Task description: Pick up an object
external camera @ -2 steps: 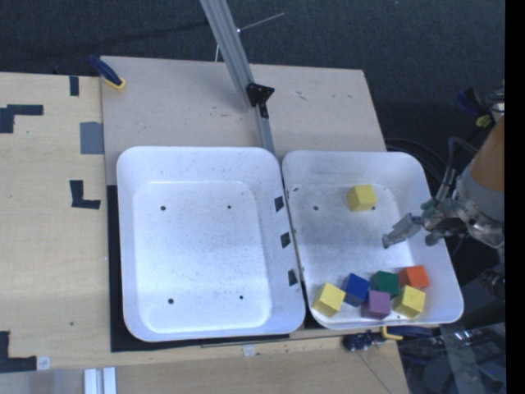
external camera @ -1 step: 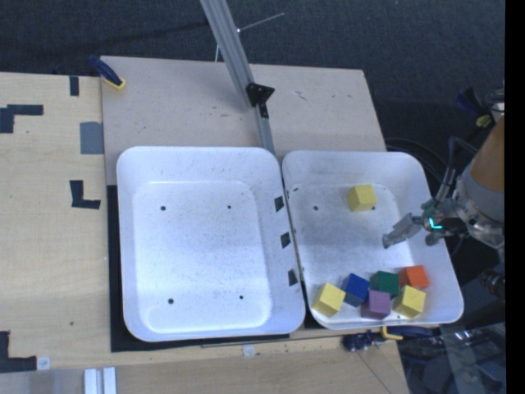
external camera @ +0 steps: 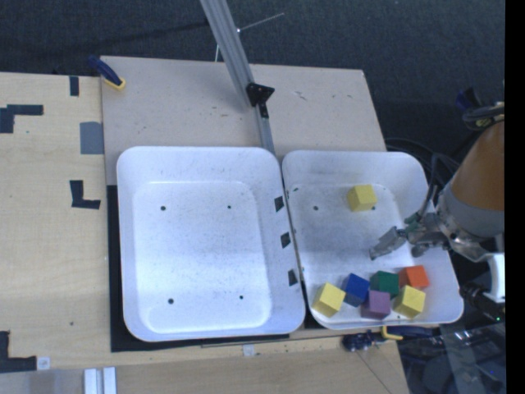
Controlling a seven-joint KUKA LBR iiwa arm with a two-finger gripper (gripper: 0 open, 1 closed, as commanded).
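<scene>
The arm (external camera: pixel 484 189) is big and round, with an orange band on top and a grey part under it. At its end sits a small grey gripper (external camera: pixel 385 245) made of thin metal bits with a little green spot on it. A thin dark cable curves beside the arm.

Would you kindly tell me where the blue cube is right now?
The blue cube sits in the right white bin, near its front edge, between a yellow cube and a green cube.
</scene>
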